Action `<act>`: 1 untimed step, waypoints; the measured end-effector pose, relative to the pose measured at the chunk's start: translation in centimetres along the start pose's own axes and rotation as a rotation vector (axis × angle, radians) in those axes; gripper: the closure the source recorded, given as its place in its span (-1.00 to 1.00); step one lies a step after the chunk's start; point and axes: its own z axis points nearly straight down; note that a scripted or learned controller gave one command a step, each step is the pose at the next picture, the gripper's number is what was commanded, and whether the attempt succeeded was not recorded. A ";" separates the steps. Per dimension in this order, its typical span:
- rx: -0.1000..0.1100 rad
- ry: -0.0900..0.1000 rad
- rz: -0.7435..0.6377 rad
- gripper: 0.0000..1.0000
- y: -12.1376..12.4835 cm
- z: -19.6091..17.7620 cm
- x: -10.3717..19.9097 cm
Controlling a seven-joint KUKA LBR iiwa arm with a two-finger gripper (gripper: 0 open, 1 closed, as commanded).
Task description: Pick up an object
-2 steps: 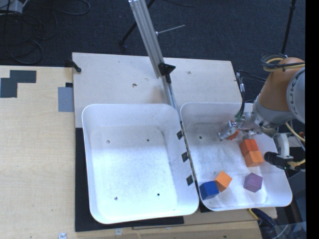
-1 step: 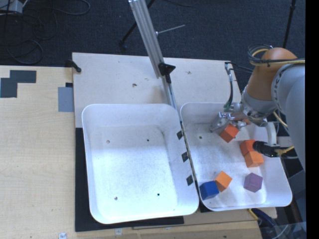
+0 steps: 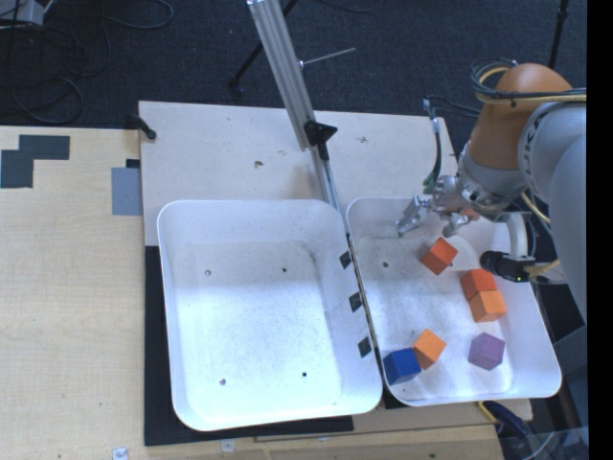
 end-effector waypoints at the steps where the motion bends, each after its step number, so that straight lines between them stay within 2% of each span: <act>1: 0.008 0.000 0.006 -1.00 -2.8 4.2 -2.5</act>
